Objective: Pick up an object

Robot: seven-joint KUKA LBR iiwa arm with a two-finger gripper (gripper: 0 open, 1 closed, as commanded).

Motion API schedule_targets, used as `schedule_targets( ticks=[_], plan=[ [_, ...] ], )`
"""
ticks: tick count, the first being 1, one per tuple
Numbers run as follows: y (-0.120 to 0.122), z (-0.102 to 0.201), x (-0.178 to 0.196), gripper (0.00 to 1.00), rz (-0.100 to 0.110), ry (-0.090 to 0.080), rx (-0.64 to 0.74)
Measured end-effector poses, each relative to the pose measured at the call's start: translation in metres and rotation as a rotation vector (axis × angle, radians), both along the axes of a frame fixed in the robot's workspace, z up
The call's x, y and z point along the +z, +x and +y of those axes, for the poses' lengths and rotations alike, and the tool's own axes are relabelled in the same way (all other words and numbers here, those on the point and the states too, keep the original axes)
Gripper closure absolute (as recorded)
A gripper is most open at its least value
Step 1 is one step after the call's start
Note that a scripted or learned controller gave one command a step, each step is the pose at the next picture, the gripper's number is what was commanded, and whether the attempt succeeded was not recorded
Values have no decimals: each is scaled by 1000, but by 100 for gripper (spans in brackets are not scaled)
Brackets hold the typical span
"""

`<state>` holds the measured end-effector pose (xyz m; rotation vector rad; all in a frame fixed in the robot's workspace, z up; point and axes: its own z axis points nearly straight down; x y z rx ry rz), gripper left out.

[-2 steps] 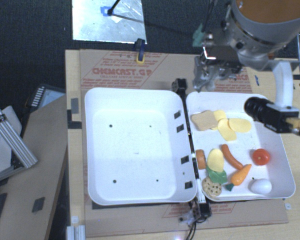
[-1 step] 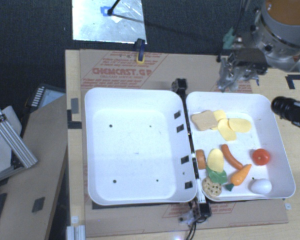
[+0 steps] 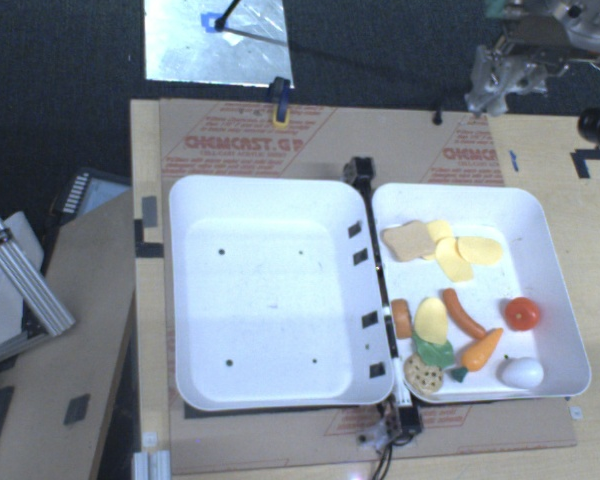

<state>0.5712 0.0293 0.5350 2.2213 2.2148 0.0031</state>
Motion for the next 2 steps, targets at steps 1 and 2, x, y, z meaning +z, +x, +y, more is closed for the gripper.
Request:
schedule_targets(
  ticks=[1,2],
  plan=[
    [43,-45,-1,100,2,0,0],
    [99,-97,-1,100,1,-1,-1]
  ],
)
